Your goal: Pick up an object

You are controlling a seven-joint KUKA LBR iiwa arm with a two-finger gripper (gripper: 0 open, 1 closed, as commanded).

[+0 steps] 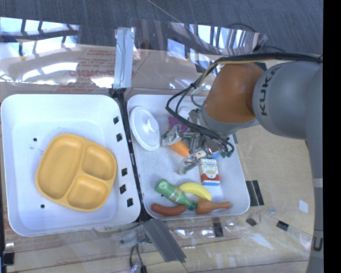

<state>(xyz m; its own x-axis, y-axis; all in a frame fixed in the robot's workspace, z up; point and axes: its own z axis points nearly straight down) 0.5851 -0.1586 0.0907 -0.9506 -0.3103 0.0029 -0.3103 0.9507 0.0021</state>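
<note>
The right bin (238,169) holds the things on offer. Nearest the jaws lies an orange piece (182,148), perhaps a carrot, partly under the metal fingers, with something purple (174,121) just behind it. Just right of the fingers stands a small carton (209,172), white and blue on top and red at the bottom; its print is too small to read. Toward the near edge of the bin lie a green bottle (171,191) and a yellow banana (195,191), touching each other, with a brown sausage (168,210) below the bottle and a drumstick (213,206) below the banana. A white round lid (145,127) rests against the bin's left wall.

The jaws (187,148) hang low in the middle of this bin, over the orange piece and close to the carton. Cables and metal parts crowd the tip, so I cannot tell whether the jaws are wide or narrow, nor whether anything sits between them.

The arm (284,98) reaches in from the right; the letters "KU" read on its grey shell beside the orange band (230,95).

The left bin (23,112) carries a yellow divided tray (75,171) with three compartments. Both bins sit on a desk (273,152) under clear plastic sheeting.
</note>
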